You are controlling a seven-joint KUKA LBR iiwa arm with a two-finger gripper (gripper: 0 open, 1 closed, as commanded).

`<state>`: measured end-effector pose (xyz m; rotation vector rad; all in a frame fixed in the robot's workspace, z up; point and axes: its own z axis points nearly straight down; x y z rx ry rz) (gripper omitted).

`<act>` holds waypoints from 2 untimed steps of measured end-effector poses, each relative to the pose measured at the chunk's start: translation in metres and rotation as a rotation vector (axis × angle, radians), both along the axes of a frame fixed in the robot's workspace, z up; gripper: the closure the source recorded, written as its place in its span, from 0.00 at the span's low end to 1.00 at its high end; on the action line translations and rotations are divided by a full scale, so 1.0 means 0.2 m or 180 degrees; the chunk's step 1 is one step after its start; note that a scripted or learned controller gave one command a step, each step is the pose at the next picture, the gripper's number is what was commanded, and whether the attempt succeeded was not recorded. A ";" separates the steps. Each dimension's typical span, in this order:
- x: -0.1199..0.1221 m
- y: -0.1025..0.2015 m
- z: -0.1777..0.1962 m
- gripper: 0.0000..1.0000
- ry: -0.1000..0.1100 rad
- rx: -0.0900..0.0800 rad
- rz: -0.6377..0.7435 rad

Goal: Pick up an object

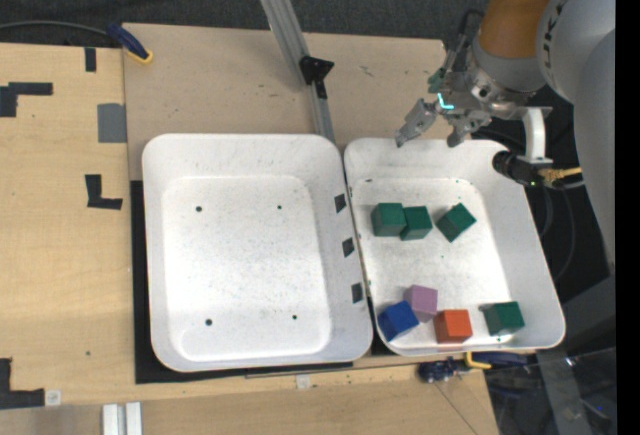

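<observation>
While gripper point(436, 128) hovers spread, empty, upper right: you risk fingers jamming between touching green cubes point(401, 220), grabbing nothing

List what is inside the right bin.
The right bin holds seven blocks: three green near the middle, and blue, purple, orange and green by its near rim. Nothing looks covered.

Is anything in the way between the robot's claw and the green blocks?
Nothing visible is. The end effector hangs open above the right bin's far rim, and bare bin floor lies between it and the green blocks.
</observation>
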<state>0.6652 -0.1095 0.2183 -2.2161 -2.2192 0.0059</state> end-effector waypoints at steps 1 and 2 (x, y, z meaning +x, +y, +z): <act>0.00 0.00 0.02 0.00 -0.0015 -0.0006 0.0003; 0.00 0.01 -0.20 0.00 -0.0002 -0.0006 0.0003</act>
